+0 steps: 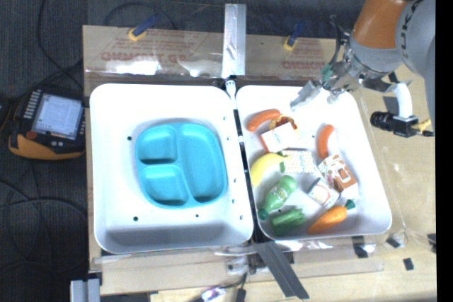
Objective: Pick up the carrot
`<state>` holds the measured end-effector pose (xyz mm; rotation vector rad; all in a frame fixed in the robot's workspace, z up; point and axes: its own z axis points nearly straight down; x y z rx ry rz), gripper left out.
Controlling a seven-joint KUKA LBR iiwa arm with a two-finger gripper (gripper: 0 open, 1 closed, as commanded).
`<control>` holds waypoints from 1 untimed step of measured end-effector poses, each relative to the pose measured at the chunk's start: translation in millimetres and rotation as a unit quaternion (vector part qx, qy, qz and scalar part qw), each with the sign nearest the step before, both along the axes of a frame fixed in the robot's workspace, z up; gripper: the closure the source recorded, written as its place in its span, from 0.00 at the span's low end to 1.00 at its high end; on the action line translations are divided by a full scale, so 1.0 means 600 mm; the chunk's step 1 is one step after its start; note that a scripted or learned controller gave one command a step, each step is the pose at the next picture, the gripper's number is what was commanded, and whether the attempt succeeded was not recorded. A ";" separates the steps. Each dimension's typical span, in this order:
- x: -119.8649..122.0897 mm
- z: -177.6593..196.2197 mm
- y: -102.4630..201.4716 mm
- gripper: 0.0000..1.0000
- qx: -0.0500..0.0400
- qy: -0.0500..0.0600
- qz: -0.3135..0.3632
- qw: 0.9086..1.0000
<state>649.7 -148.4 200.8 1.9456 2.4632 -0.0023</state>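
The carrot [328,218] is orange with a small green top and lies in the front right corner of the right bin [369,152]. It rests against the bin's front wall, beside a white carton. My gripper [306,95] hangs over the far edge of the same bin, well behind the carrot and apart from it. Nothing shows in its grasp. The grey arm with its orange band [382,10] reaches in from the upper right.
The right bin also holds two orange-red sausages [262,117] [324,140], a yellow lemon [262,167], a green pepper [277,194], a cucumber [287,218] and small cartons [337,174]. The left bin [113,117] holds a blue divided tray [180,163].
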 end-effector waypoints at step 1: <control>-0.055 -0.160 0.035 0.00 0.002 -0.009 0.010 1.000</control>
